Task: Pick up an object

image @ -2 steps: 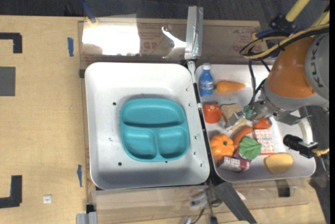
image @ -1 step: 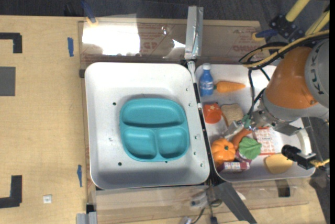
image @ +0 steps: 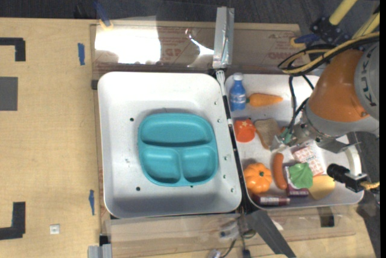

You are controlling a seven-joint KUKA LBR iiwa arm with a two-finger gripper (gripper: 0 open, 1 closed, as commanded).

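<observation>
From the camera fixed above the bench, the grey KUKA arm point(image: 344, 94) with its orange band reaches in from the right and hangs low over the right bin point(image: 338, 204), its gripper point(image: 288, 137) down among a crowd of toy foods. Whether the claw is released or clenched cannot be told; nothing can be seen held.

Just to the claw's left lie a brownish lump point(image: 267, 131) and a small red-orange piece point(image: 244, 130). Above and to its left stand a small blue-labelled bottle point(image: 237, 93) and a carrot point(image: 265, 100). Just below it rests a sausage point(image: 278, 170), with a pumpkin point(image: 257, 177) further left, a green leafy piece point(image: 300, 176) and a pink-patterned packet point(image: 307, 157) to its lower right, and a yellow piece point(image: 322, 185) beyond them.

The step looks like the descent onto a target, most likely the brownish lump or the packet touching the claw's tip. Next it needs a firm close on one item and a straight lift clear of its neighbours.

The wrist covers the fingertips, and the items beneath it are hard to separate. Well to the left, a teal divided tray point(image: 178, 148) sits in the left bin point(image: 114, 130).
</observation>
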